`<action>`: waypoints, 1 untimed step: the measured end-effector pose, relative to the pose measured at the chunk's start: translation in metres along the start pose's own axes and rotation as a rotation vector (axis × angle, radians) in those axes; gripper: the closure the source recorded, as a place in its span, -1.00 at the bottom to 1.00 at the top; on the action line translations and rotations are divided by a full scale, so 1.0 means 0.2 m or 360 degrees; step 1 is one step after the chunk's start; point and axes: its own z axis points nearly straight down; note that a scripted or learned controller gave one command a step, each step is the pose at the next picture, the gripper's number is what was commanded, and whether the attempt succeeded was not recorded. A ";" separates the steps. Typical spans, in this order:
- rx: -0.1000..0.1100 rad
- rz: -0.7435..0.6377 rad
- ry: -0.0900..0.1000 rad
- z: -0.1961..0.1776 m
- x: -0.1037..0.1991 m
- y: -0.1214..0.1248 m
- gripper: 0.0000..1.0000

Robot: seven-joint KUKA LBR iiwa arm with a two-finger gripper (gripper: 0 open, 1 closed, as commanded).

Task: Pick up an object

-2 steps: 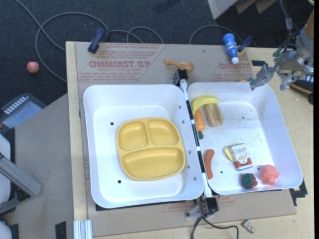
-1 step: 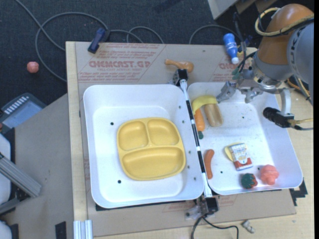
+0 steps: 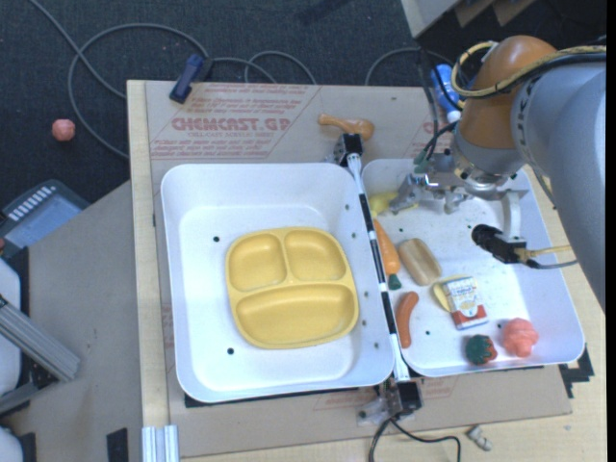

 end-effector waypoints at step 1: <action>-0.0001 0.0001 0.0006 0.05 -0.01 -0.26 -1.00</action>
